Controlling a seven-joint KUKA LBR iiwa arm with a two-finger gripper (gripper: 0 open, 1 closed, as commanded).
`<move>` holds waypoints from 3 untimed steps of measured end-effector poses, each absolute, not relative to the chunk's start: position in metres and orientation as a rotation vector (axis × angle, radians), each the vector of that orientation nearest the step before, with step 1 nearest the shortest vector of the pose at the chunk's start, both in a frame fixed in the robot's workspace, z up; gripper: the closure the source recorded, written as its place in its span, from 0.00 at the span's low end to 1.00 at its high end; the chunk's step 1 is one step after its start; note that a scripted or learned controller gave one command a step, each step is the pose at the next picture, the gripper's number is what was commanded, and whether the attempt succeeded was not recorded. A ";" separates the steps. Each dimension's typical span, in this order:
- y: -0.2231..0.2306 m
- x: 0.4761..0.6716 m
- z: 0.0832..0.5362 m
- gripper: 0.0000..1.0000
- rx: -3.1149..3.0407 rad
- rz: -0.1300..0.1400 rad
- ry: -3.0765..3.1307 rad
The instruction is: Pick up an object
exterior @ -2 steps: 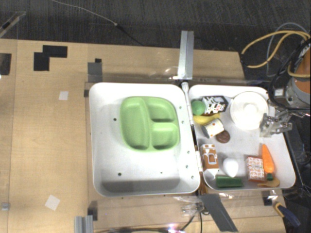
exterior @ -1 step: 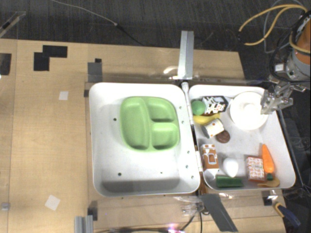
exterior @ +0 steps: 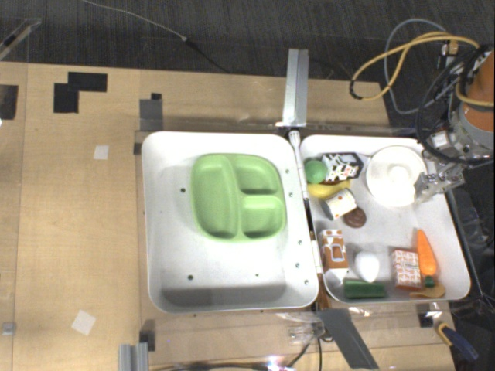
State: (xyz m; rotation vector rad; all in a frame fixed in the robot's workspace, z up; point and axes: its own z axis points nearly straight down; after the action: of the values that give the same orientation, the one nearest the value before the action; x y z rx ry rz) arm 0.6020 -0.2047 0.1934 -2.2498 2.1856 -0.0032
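Observation:
The right bin holds several small objects. A white bowl sits at its back, and a green ball, a black-and-white patterned piece and a yellow banana lie at the back left. An orange carrot, a red-brown box, a white egg, a green marker and a brown box lie toward the front. My gripper hangs at the bin's right side, just right of the bowl, with nothing seen in it.
The left bin bears a green divided plate. A small white cylinder and a brown disc lie mid-bin on the right. Yellow and black cables loop behind the right bin beside the arm.

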 end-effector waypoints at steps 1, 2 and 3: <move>-0.198 0.664 0.218 1.00 -2.188 -0.009 2.242; -0.147 0.671 0.247 1.00 -2.207 -0.010 2.222; -0.087 0.670 0.225 1.00 -2.283 -0.001 2.147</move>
State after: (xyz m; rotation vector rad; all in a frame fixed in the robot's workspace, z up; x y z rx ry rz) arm 0.6703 -0.0867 0.2251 -2.2828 2.1474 -0.0015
